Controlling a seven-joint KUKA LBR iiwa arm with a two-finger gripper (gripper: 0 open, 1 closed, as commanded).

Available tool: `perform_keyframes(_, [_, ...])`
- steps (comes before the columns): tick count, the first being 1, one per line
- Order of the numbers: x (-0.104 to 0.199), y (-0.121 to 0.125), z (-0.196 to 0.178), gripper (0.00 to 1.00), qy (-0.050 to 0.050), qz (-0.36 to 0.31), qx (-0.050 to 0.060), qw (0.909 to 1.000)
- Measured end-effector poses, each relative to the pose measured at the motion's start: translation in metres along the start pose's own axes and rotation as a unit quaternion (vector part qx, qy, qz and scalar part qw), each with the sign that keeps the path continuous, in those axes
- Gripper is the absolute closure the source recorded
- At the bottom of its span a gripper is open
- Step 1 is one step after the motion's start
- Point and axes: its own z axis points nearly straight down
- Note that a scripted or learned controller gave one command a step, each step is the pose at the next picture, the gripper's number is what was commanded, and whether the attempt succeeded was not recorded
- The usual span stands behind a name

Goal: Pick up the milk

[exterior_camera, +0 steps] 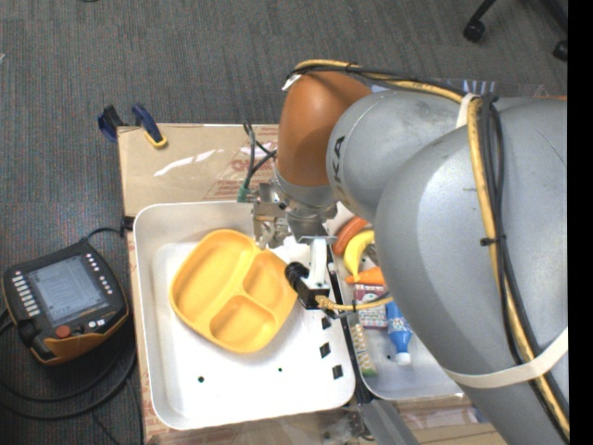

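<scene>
The gripper (278, 233) hangs over the left bin (157, 248) beside the yellow plate (232, 290); the step looks like approach; the milk carton (371, 304) lies off to its right in the other bin, demanding a traverse there.

Glossy yellow plastic divided plate (233, 290) in a smooth white plastic bin (162, 378); arm (435, 211) of matt grey metal-look casing with a satin orange band (310, 123); bench (185, 165) topped in brown cardboard-like sheet; floor (185, 44) of rough grey carpet.
</scene>
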Motion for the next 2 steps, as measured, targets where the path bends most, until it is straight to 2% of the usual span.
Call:
perform_keyframes(1, [0.006, 0.009, 0.019, 1.00, 0.002, -0.134, -0.015, 0.9908])
perform_keyframes(2, [0.053, -0.002, 0.025, 1.00, 0.000, -0.179, -0.003, 0.9839])
